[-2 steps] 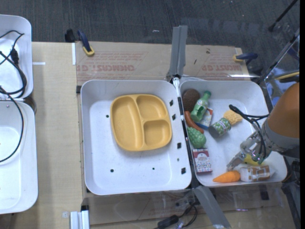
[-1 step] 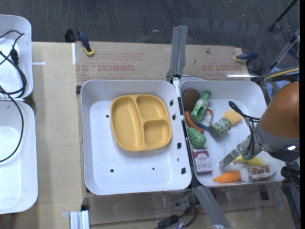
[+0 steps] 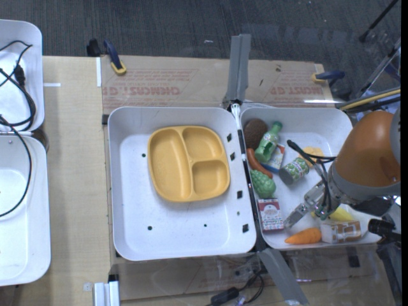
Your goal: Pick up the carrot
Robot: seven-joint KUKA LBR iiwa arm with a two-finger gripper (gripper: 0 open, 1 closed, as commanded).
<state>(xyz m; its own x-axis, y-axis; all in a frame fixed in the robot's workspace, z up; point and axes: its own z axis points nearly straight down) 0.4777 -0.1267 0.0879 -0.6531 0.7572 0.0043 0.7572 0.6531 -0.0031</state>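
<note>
Wooden counter (image 3: 70,171), two shallow white bins side by side on it, dark carpet behind. Left bin (image 3: 124,190) holds a yellow three-compartment plate (image 3: 188,162), flat, roughly centred. Right bin (image 3: 331,123) holds the clutter.

Landmark: the carrot (image 3: 304,236). It lies flat near the front wall of the right bin, thin tip toward the left bin. Just left of the carrot and a bit further back, a red-and-white box (image 3: 271,213). Behind that box, a green bumpy vegetable (image 3: 262,183), with a red-orange sausage-shaped item (image 3: 257,163) touching it on the far side. Further back from the carrot: a small can with green label (image 3: 295,169), a green bottle (image 3: 270,141), a brown round item (image 3: 255,131) at the back left corner. Just right of the carrot, a white packet with a brown label (image 3: 343,231), touching or nearly touching it; a yellow item (image 3: 343,214) sits behind that packet.

Arm with orange band (image 3: 373,152) comes in from the right, over the right bin. Pincer (image 3: 307,210) hangs just behind and above the carrot, apart from it, nothing between its fingers. Cannot tell if the pincer is apart or together; angle hides it.
</note>
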